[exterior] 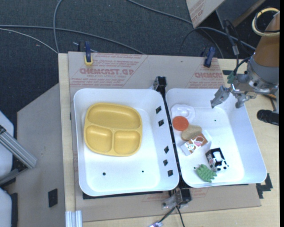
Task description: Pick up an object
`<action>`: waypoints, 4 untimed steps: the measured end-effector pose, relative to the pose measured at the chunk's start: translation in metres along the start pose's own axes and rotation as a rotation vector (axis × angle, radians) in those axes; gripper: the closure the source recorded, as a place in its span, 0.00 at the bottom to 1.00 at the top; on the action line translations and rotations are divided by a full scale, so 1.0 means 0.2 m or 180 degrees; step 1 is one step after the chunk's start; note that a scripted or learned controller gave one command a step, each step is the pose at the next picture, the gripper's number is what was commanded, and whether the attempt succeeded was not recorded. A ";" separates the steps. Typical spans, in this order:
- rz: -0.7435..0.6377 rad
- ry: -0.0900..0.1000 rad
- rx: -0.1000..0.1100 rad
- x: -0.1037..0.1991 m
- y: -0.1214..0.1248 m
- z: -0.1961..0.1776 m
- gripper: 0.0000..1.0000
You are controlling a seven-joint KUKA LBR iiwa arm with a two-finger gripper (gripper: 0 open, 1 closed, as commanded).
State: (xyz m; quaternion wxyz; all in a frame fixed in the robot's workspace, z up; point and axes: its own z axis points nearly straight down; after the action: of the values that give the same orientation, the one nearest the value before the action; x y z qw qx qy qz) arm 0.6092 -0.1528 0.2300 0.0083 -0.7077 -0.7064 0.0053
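Hovering over the right bin's (pixel 248 133) far edge, our gripper (pixel 228 98) has its 2 fingers spread and holds nothing. The orange disc (pixel 180 123) lies near the divider, touching a tan piece (pixel 191 132); we should descend vertically, centred, straddling 1 item alone.

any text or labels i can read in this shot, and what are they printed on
"CHEMCAST GP", red, on the brown sheet under the bins, behind the left bin.
The same red print, on the sheet behind the right bin, reads only in part: "CHEMCAST".
Smaller red lines around both prints: too blurred to read.
Small packet in the right bin: a printed pattern, nothing readable.
Cardboard box at the top edge: marks too blurred to read.
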 end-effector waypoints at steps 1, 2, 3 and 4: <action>-0.0010 -0.0008 -0.0038 0.00 0.01 -0.04 0.00; -0.0010 -0.0003 -0.0024 0.01 0.02 0.20 0.00; -0.0009 -0.0003 -0.0023 0.01 0.04 0.43 0.00; -0.0009 -0.0001 -0.0023 0.01 0.04 0.72 0.00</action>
State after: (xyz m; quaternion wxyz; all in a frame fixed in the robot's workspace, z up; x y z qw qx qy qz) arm 0.6135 -0.1500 0.0859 0.0057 -0.7068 -0.7074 0.0029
